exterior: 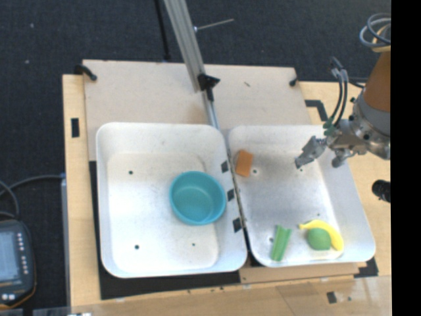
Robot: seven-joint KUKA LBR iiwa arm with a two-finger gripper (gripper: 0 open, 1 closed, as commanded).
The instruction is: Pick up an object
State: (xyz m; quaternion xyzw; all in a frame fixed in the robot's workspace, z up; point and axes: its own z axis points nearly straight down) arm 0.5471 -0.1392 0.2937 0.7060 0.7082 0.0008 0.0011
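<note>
My gripper hangs over the upper right part of the right bin, open, with nothing between its fingers. An orange block lies at that bin's upper left, well left of the gripper. A green stick lies near the bin's front edge. Beside it sits a green round fruit against a yellow banana-like piece, in the front right corner. A blue bowl stands upright in the left bin, near the divide.
A slanted metal pole runs from the top of the view down to the gap between the bins. The bench's wooden border surrounds both bins. A small screen device sits off the bench at the lower left.
</note>
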